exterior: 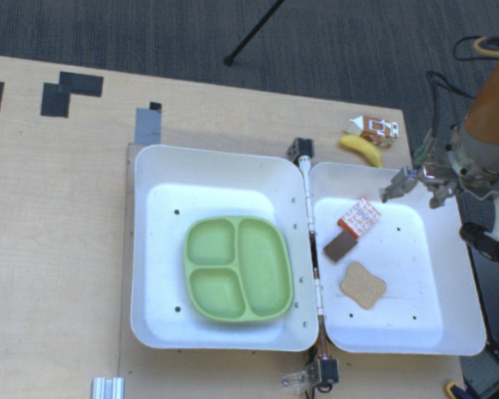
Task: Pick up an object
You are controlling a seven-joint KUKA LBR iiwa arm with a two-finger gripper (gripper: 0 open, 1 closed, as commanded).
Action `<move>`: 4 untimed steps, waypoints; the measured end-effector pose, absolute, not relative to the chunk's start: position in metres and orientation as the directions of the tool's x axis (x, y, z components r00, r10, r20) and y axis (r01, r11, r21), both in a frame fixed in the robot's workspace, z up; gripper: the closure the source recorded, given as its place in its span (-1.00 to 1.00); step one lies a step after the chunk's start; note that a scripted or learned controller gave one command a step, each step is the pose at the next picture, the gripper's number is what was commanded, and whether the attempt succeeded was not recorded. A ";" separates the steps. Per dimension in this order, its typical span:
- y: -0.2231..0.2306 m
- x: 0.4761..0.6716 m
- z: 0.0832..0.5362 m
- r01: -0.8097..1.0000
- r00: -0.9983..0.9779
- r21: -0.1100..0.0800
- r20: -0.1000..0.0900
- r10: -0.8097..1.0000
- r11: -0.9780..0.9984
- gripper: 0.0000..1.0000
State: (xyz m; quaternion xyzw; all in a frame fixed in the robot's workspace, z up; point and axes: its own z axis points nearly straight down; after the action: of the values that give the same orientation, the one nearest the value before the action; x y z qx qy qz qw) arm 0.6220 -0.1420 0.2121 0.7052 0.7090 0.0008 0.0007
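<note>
The arm point(497, 111) reaches in from the right, its tool point(418, 186) apparently spread open, gripping nothing.

Two white bins side by side on a wooden desk point(50, 222), green divided plate point(239, 269) in the left bin point(155, 247), red-and-white box point(359, 218), brown block point(339, 245) and bread slice point(363, 285) in the right bin point(436, 286), banana point(361, 148) on the desk behind, claw point(418, 187) above the right bin's far edge, fingers spread and holding nothing

Even bright overhead light, glare on white bins point(234, 180), soft focus

Toast slice point(363, 285) — flat, right bin point(446, 330)
</note>
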 end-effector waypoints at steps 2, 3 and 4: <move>-0.165 0.554 0.098 1.000 -0.004 0.011 -0.002 1.000 0.004 1.00; -0.165 0.554 0.098 1.000 -0.004 0.011 -0.002 1.000 0.004 -1.00; -0.093 0.489 0.087 1.000 -0.003 0.009 0.000 1.000 0.003 -1.00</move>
State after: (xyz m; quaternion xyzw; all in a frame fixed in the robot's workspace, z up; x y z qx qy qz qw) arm 0.4893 -0.0930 0.0870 0.7060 0.7082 0.0030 0.0033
